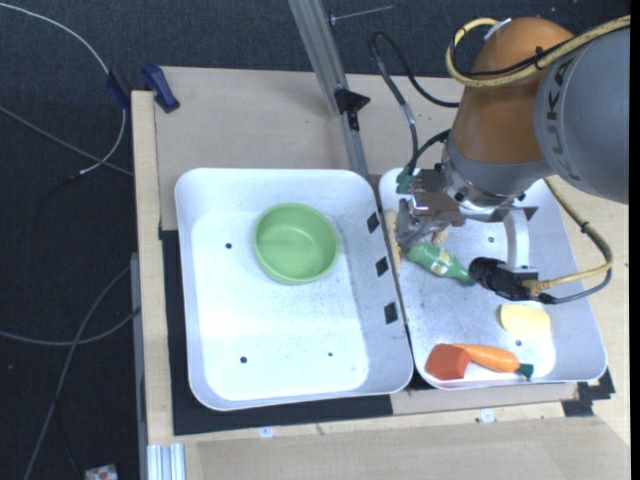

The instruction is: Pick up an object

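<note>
Much of the pincer (422,233) is hidden under the arm's (500,98) orange band and grey wrist, so whether it stands wide or narrow cannot be told, and nothing can be seen held in it. The arm itself is cut off at the view's right and top edges.

Just under the pincer, on its camera side, lies the green bottle (437,260), flat on the floor of the right bin (440,308) and slanting away toward the view's right. Its pale end points at the pincer's tip; whether the two touch is hard to make out.

Farther from the pincer toward the camera, a yellow piece (525,320) lies off to the view's right. At the bin's near rim, a carrot (490,357) lies against a red block (448,362); the carrot's green end nearly reaches the rim.

On the view's left of the pincer, small black tabs (383,266) sit along the seam between the bins. Beyond them the left bin (280,328) holds a green bowl (295,243), upright and well apart from the pincer.

Both bins rest on a pale wooden counter (250,118). Behind the pincer an aluminium post (315,28) rises out of the top of the view. A blue clamp (158,86) grips the counter's far left corner. Dark carpet (60,218) with thin cables lies around the counter.
</note>
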You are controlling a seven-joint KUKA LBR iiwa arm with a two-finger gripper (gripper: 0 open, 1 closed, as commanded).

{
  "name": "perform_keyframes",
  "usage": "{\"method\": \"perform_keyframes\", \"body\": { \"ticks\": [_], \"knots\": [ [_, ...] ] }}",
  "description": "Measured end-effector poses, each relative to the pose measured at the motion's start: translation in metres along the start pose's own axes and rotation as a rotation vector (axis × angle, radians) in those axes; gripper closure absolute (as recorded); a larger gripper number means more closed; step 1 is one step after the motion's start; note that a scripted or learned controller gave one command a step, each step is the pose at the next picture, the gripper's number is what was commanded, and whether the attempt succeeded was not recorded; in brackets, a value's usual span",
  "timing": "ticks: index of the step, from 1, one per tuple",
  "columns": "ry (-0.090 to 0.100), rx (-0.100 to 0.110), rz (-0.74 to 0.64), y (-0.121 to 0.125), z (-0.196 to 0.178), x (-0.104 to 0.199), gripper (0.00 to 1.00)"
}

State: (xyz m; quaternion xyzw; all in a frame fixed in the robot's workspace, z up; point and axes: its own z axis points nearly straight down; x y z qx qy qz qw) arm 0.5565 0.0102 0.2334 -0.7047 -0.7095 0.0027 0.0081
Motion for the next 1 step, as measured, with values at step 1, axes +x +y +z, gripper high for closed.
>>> {"method": "perform_keyframes", "body": {
  "ticks": [1],
  "knots": [
    [-0.002,0.003,0.0,-0.0218,0.006,0.0596,1.0]
  ]
}}
